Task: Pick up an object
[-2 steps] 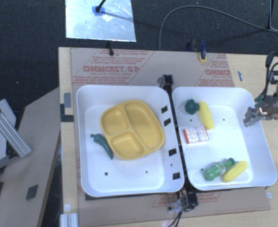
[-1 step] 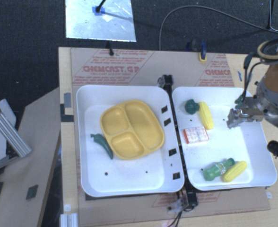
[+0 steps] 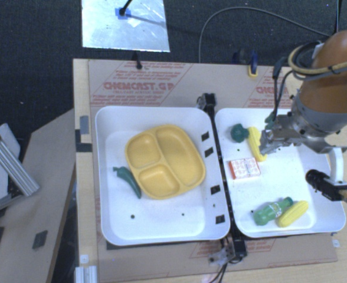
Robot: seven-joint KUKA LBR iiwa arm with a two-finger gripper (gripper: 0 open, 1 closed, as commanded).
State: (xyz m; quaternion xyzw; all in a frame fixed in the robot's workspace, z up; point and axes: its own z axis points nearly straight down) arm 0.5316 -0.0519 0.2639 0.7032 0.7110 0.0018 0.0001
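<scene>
A yellow corn cob lies in the right bin, upper left part, beside a dark green toy vegetable. The gripper hangs just over the cob's right side; whether it is spread or closed cannot be told. Nearby: a red-and-white box, a green bottle, another corn cob. The left bin holds a yellow divided plate and a green pepper.

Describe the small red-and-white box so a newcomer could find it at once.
Look in the right bin, next to the divider between bins. The red-and-white box lies flat there, just below the gripper. It is the only rectangular, patterned item; its neighbours are rounded green or yellow toys.
</scene>
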